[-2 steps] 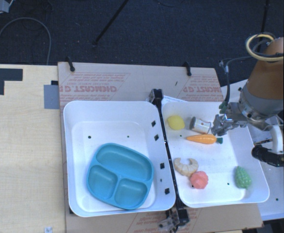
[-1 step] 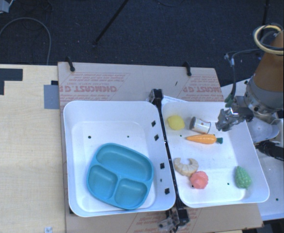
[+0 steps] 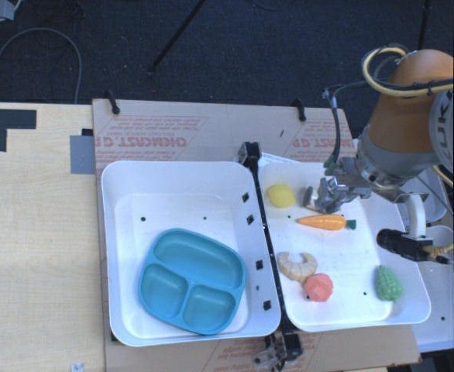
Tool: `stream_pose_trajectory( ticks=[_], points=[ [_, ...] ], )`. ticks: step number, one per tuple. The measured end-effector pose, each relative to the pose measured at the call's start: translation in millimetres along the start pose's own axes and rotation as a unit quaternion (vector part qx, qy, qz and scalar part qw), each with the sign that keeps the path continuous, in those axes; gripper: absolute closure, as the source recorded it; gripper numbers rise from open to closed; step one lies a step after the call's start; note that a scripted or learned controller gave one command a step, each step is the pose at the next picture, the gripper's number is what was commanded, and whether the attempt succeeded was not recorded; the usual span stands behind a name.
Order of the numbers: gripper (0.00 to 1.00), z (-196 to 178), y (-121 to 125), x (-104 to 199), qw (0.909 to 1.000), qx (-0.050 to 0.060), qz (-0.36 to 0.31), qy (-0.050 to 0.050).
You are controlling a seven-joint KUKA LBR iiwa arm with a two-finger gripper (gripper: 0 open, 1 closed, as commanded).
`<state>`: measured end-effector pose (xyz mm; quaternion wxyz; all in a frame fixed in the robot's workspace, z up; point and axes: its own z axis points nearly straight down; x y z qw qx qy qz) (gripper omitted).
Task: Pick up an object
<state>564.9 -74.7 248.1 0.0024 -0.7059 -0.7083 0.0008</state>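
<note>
We saw a blue tray [image 3: 192, 280] in the left bin [image 3: 122, 178]. In the right bin [image 3: 413, 310] lay a lemon [image 3: 281, 196], shrimp [image 3: 297, 265], carrot [image 3: 322, 222], and green piece [image 3: 388, 283]. The pincer [image 3: 325, 196] hovered above the carrot; we could not tell its spread.

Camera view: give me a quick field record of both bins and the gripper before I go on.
left bin: blue divided plate
right bin: yellow lemon, orange carrot, shrimp, pink fruit, green item
gripper: low over right bin's far side, just above carrot, between lemon and carrot
held object: none seen between fingers
</note>
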Motion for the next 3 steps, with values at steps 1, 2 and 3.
stream_pose_trajectory(
  ticks=[1,2,3],
  points=[
    [1.0,17,4,52,1.0,0.001,0.0,0.0],
    [1.0,29,16,104,1.0,0.0,0.0,0.0],
    [1.0,35,19,153,1.0,0.0,0.0,-0.001]
  ],
)
